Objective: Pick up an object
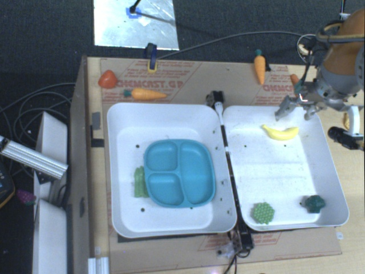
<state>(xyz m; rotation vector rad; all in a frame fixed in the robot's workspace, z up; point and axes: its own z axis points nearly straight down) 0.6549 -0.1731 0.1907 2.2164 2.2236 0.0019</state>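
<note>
Yellow banana (pixel 280 132) lying flat in the right bin (pixel 325 153), toward its 12 o'clock wall. Claw (pixel 293 108) above the bin's far rim, at about 1 o'clock of the banana, fingers spread wide and gripping nothing (clear of the fruit). Green ball (pixel 263 212) and teal toy (pixel 313 203) near the 6 o'clock wall. Left bin (pixel 122 153) carries a blue divided plate (pixel 179 172). Two carrots (pixel 259 67) on the desk (pixel 182 76) beyond.
</note>
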